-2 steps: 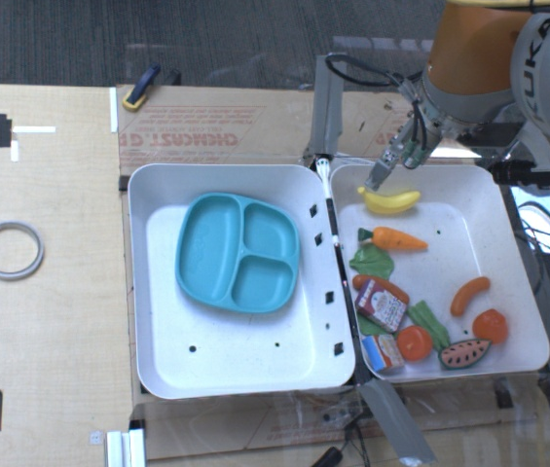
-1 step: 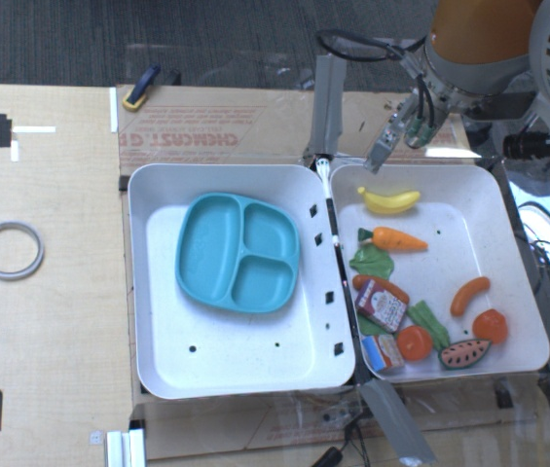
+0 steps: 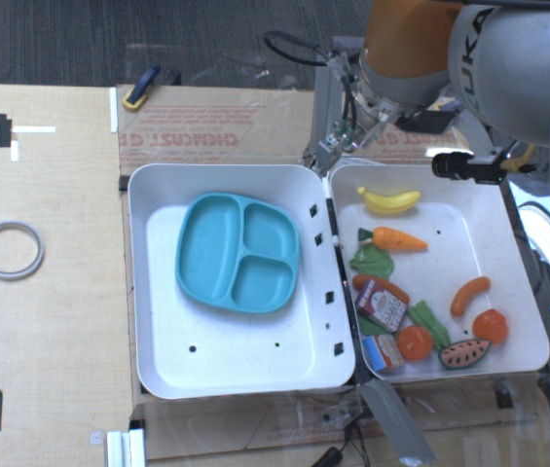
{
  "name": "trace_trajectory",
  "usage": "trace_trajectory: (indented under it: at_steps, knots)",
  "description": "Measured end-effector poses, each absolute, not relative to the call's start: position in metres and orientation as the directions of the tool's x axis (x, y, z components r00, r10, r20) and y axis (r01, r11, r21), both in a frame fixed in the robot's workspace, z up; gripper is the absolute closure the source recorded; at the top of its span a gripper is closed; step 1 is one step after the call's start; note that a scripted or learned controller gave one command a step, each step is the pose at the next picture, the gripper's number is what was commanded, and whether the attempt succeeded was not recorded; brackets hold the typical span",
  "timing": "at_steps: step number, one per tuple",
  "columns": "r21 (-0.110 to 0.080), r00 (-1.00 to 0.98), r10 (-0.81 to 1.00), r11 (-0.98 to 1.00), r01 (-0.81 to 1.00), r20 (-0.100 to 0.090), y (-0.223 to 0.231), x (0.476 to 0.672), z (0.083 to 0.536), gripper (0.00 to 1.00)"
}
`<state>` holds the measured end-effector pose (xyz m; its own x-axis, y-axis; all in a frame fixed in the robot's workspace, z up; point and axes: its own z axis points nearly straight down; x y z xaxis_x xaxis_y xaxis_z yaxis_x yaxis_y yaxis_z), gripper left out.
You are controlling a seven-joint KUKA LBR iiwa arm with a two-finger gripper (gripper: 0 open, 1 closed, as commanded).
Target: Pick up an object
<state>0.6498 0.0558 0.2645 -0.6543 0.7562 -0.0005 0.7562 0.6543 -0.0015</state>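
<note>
My jaws (image 3: 338,142) hung above the far rim of the two white bins, over the seam where they met, and from this angle I could not tell whether they were parted or closed; nothing showed between them. My grey arm (image 3: 518,47), with its orange band (image 3: 411,17), reached in from the right above the right bin (image 3: 528,290). That bin held the objects on offer: a yellow banana (image 3: 389,199) near the far wall, a carrot (image 3: 397,240) just in front of it, a green leafy piece (image 3: 372,260) beside the carrot, a red-and-white packet (image 3: 382,305) toward the middle, a sausage (image 3: 469,295) to the right, two tomatoes (image 3: 414,342) (image 3: 490,325) near the front wall, a watermelon slice (image 3: 463,354) between them, and a small blue-and-white carton (image 3: 380,354) in the front left corner. The left bin (image 3: 158,358) carried a blue divided plate (image 3: 238,253), lying flat. On the table (image 3: 51,339) to the left lay a roll of tape (image 3: 8,250), well apart from the bins.
</note>
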Motion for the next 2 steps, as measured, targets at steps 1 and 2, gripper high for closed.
trace_trajectory:
  at_steps: [1, 2]
  knots:
    - [-0.001, -0.655, 0.756, 0.655, 0.756, -0.003, 0.0552, 0.6506, 0.2736, 1.00]
    - [0.000, -0.656, 0.755, 0.656, 0.755, -0.005, 0.0549, 0.6514, 0.2827, 1.00]
